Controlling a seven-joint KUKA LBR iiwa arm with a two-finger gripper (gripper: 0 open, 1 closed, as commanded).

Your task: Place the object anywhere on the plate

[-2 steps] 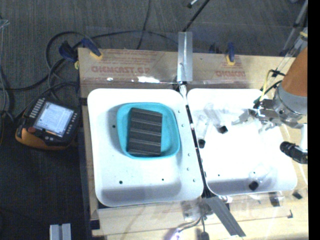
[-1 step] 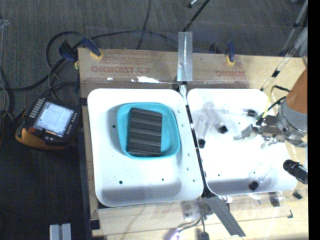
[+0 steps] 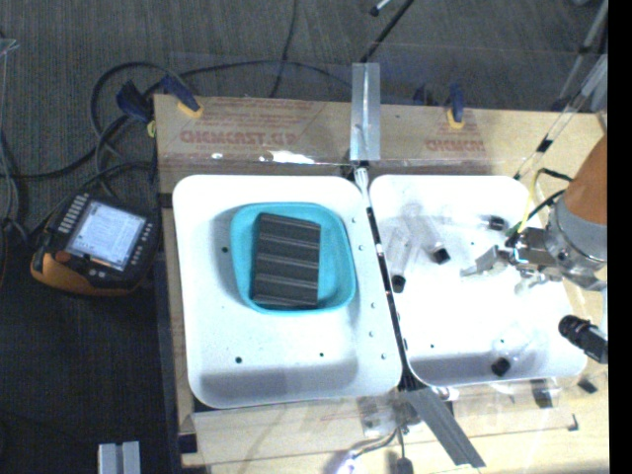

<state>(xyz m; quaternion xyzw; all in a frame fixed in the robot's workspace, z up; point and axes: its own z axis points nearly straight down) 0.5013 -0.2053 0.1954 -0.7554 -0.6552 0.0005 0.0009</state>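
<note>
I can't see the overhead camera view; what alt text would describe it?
A dark grey ribbed rectangular block lies on a teal square plate in the left white bin. The grey robot arm's pincer hovers over the right white bin.

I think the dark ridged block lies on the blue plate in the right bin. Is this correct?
Not quite. The dark ridged block does lie on the blue plate, but the plate sits in the left bin, not the right one. The camera view shows this.
</note>
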